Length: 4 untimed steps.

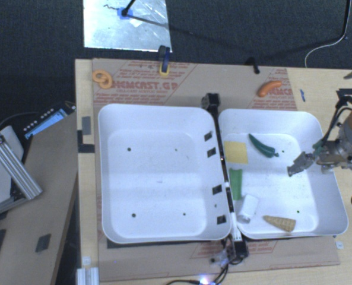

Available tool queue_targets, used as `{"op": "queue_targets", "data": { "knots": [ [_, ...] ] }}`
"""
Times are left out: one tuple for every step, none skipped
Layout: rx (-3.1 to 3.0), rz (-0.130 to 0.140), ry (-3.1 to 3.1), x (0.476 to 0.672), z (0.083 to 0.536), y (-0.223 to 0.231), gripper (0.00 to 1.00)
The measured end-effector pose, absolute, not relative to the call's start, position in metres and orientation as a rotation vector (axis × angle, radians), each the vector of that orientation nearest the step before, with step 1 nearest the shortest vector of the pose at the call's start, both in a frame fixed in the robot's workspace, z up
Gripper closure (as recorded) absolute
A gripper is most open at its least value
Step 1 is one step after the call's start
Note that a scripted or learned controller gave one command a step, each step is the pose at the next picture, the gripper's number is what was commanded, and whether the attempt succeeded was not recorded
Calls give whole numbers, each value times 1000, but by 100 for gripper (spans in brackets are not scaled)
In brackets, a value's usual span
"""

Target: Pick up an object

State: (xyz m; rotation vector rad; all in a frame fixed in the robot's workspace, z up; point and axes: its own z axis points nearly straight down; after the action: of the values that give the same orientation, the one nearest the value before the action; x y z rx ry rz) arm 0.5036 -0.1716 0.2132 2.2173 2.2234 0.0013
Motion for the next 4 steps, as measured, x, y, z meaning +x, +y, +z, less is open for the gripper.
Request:
{"op": "queue_targets", "data": {
  "knots": [
    [2212,4,2225,505,224,-172,100],
    [2194,26,2228,522,384,-78,100],
    [2205,17,2218,516,500,-89,100],
    [2214,7,2213,598,538,-134,100]
  ]
}}
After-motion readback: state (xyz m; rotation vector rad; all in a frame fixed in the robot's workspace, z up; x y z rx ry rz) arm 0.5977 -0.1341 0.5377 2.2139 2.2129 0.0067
